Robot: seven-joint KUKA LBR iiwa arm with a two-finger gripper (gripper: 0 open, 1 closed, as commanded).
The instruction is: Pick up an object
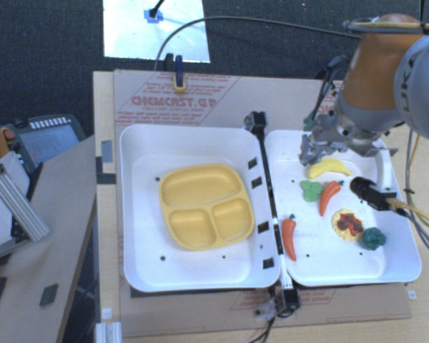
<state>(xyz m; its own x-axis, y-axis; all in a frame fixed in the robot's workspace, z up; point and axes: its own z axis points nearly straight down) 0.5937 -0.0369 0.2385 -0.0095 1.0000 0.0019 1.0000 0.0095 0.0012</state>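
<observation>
Camera view: tool [316, 153] hangs over the right bin's [400, 266] far edge, just above the banana [329, 168]; finger state cannot be told. Nothing visibly held. Yellow tray [204, 206] sits mid left bin [139, 213]. Carrot [289, 237] lies near the right bin's left edge.

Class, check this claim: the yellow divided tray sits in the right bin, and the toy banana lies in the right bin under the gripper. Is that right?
Not quite. The camera view shows the yellow divided tray in the left bin, not the right bin. The toy banana does lie in the right bin under the gripper.
</observation>
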